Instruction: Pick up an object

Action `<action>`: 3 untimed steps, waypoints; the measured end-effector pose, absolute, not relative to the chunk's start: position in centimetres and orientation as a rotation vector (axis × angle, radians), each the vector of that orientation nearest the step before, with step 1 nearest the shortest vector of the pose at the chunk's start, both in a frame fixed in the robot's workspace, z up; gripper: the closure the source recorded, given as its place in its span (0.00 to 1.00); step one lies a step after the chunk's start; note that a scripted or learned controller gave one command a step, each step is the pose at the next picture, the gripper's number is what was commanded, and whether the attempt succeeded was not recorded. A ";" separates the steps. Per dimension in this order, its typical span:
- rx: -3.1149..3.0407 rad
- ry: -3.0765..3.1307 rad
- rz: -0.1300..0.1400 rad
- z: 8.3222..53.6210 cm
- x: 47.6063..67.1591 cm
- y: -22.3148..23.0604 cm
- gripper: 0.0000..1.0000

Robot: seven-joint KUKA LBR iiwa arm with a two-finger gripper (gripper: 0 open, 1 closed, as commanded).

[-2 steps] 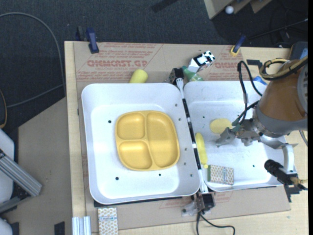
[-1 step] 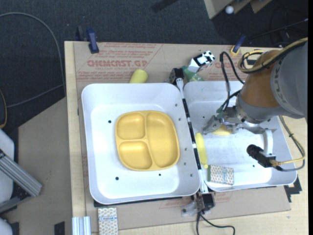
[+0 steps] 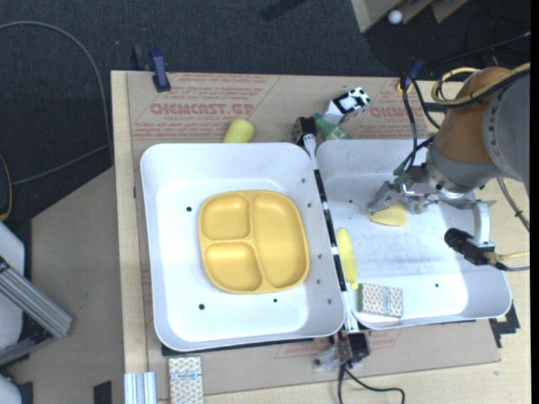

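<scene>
Two white bins sit side by side on the counter [image 3: 126, 225]. From overhead, the left bin [image 3: 168, 183] carries a yellow divided plate [image 3: 253, 241] at its middle. The right bin [image 3: 472, 284] holds a pale yellow piece [image 3: 389, 216], a yellow banana-like piece [image 3: 344, 257] along its left wall, and a small patterned packet [image 3: 381, 300] near its front corner. The arm [image 3: 484, 133] reaches over the right bin, and its end effector [image 3: 394, 197] hangs just above the pale yellow piece, its fingers spread and clasping nothing. A yellow object [image 3: 238, 130] lies on the counter behind the left bin.
</scene>
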State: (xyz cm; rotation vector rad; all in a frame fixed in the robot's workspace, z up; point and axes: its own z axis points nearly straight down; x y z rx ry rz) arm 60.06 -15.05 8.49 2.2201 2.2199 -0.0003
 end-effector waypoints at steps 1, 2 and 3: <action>2.222 2.223 -0.001 8.5 59.6 -14.5 0.00; 2.218 2.220 0.002 9.7 59.8 -14.5 1.00; 2.218 2.220 0.002 9.6 59.8 -14.5 0.00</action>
